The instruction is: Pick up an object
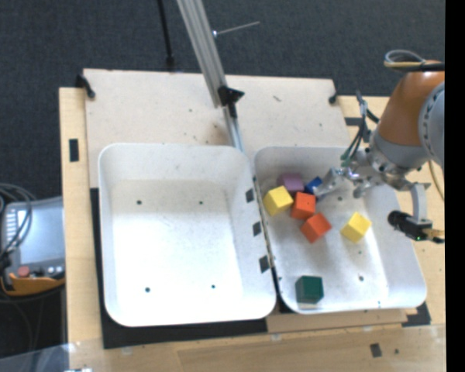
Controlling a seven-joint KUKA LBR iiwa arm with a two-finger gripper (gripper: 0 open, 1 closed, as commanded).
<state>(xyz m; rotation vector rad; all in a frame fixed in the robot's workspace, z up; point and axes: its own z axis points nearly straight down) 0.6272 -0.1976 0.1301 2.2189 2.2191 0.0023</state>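
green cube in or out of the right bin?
In. The green cube sits on the right bin's floor near its front wall, apart from the other blocks.

aluminium pole [204, 41] | handheld controller, maybe pendant [29, 242] | dark carpet [62, 22]

A single fixed camera looks down from above the counter [201, 107] at a slant, far enough back to take in both white bins whole, the left bin [178, 231] and the right bin [395, 273] lying side by side across the middle of the frame. The counter's far edge runs along the upper part of the view with dark carpet [62, 22] beyond it, and its near edge sits at the bottom. The arm [407, 122] enters from the right of the frame, over the right bin.
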